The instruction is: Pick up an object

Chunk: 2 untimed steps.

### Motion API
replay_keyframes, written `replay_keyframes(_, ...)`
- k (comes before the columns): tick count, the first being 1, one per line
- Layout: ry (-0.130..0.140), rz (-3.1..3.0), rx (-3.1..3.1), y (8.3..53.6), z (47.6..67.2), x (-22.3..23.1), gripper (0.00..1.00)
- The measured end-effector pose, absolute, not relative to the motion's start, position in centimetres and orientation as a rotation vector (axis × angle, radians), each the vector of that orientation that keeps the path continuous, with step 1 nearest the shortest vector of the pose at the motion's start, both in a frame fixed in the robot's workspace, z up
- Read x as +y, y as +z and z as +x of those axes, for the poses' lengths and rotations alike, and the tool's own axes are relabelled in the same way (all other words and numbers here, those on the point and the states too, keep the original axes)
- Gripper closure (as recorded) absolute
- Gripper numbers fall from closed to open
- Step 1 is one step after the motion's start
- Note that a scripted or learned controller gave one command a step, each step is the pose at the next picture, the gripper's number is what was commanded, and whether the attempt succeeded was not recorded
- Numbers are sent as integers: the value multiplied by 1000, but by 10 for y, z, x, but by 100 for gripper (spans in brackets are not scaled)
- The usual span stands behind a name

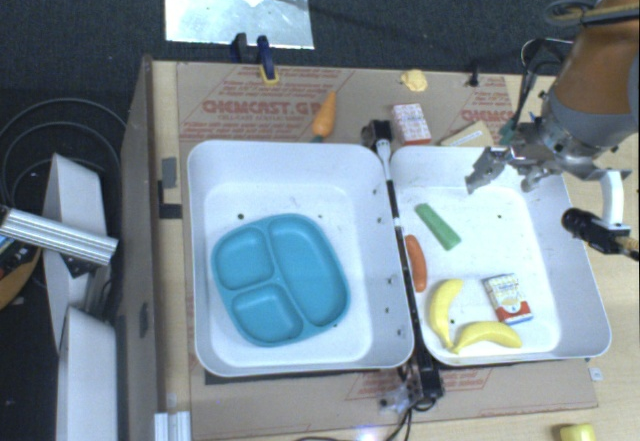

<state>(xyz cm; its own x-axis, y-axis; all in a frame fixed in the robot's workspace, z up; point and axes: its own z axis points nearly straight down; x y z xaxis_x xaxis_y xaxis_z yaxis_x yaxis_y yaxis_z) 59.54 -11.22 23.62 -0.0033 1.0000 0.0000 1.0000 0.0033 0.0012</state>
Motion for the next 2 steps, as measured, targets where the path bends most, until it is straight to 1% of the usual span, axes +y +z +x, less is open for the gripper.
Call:
replay_keyframes(1,0,2216,2228,148,605,-103,0)
replay_keyframes(2,0,2214,2229,82,615,-87,0)
